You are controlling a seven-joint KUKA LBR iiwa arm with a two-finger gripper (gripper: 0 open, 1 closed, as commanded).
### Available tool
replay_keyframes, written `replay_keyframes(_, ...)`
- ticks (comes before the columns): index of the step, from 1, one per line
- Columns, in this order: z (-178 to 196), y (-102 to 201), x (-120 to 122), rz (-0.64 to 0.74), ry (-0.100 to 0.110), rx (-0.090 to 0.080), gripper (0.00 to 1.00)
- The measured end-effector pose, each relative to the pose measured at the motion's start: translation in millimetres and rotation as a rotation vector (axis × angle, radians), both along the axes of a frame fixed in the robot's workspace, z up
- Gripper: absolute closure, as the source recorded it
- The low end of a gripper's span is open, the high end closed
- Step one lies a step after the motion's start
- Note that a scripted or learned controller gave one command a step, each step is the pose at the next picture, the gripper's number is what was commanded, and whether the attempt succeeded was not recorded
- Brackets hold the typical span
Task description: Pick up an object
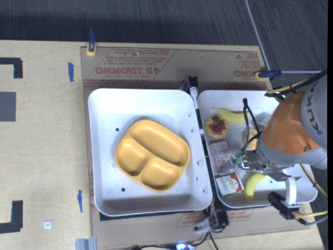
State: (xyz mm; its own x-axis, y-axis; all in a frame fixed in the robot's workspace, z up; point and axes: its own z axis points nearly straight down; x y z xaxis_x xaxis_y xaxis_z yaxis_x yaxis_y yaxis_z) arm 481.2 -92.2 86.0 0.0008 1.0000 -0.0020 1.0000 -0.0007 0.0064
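A yellow compartment tray is seen lying in the left bin on the surface. The right bin is reached into by the arm, whose wrist is lowered over the clutter at the bin's middle. The pincer is hidden beneath the wrist, so its opening and any hold cannot be told. A banana lies at 12 o'clock from it, a second banana at 6 o'clock, a small packet at 7 o'clock, and a red-topped pastry at 10 o'clock.

Divided tray in left bin, bananas in right bin
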Motion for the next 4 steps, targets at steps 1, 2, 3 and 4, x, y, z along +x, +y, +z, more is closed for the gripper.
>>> replay_keyframes(1,0.0,0.1,0.0,0.000,0.000,0.000,0.00)
replay_keyframes(2,10.8,-0.5,1.9,-0.001,-0.006,-0.002,1.00)
replay_keyframes(3,10.8,-0.4,1.8,-0.001,-0.006,-0.002,0.00)
replay_keyframes(4,-0.1,-0.3,-1.0,0.001,0.004,0.002,0.00)
